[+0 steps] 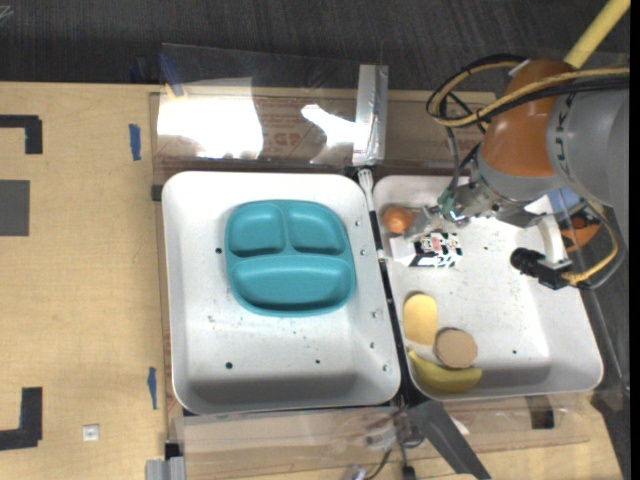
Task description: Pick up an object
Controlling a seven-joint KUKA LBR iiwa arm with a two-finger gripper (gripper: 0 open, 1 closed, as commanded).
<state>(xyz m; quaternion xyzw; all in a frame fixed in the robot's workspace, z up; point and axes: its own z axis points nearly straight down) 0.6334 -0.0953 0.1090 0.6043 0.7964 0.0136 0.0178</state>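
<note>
Camera view is showing a small orange object [397,219] sitting in the right bin's [520,368] far left corner, just left of the gripper [446,211] hovering beside it, finger state probably hidden, cannot tell, teal tray [290,253] lying in the left bin [190,308].

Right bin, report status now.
End effector low at the right bin's far-left corner, beside orange object. Nothing visibly held. Yellow pieces and brown disc near front.
</note>
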